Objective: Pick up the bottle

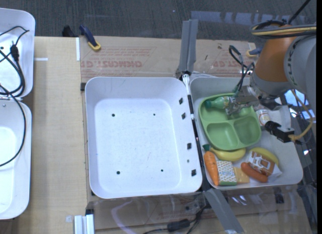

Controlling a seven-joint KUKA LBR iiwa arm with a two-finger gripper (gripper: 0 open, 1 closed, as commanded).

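The green bottle (217,102) is seen lying on its side in the back part of the green tray (236,132), which sits in the right bin (292,175). Its long side runs across the tray, from the tray's left edge toward the middle.

The gripper (235,106) is placed just over the back of the tray, right beside the bottle's inner end. The bottle lies to the left of the gripper in the picture, very near or touching. Since the bottle runs sideways, it is judged that it must be caught across its thin middle, so a small move to the left is likely needed.

Whether the gripper is spread or closed cannot be told; it is small, dark and mixed with cables. It also cannot be told if the bottle is touched. Part of the bottle's end is covered by the gripper.

In front of the tray, a banana (229,153), a carrot (211,167) and other play food are seen. The left bin (95,127) is found well apart from the tray.
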